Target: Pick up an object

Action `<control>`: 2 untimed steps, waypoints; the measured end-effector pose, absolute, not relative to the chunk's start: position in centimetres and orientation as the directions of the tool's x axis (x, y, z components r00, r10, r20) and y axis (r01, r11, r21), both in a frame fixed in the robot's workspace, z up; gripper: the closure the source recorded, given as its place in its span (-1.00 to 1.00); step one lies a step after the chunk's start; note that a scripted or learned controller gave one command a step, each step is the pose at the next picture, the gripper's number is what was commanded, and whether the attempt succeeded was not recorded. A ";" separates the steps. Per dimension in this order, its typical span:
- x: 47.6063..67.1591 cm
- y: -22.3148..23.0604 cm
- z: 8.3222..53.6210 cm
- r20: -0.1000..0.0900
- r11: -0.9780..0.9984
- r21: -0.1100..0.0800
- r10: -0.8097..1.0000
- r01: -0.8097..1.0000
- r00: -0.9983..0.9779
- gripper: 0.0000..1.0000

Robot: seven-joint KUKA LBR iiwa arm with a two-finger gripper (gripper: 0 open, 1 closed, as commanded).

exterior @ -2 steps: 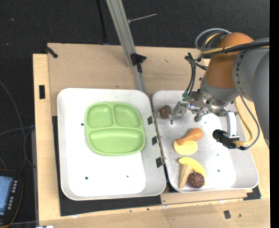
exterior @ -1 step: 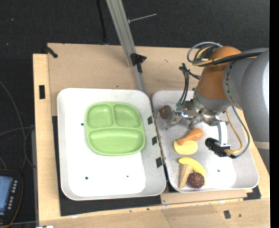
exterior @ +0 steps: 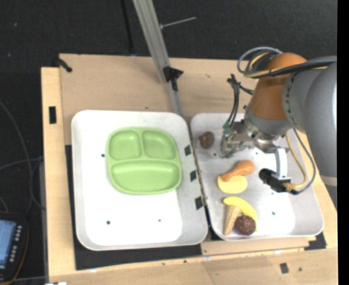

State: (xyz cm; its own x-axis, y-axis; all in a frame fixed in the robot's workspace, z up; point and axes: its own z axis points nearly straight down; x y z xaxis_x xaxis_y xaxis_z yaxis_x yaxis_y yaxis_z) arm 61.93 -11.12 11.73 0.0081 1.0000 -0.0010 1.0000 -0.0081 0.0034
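While the gripper hovers with a finger gap I cannot tell, the nearby orange drumstick in the right bin looks light, stiff, slippery, best pinched mid-shaft.

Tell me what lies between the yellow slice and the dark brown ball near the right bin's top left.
In the camera view, only bare white bin floor lies between the yellow slice and the brown ball; the orange drumstick sits just right of that line.

the arm runs off the right edge; its bulk hides the right bin's far corner.
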 end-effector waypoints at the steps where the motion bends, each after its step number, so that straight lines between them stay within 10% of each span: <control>1: 62.9 -10.6 17.4 -0.001 0.003 0.007 1.000 1.000 -0.003 1.00; 2: 62.4 -10.0 22.6 -0.001 0.003 0.007 1.000 1.000 -0.003 1.00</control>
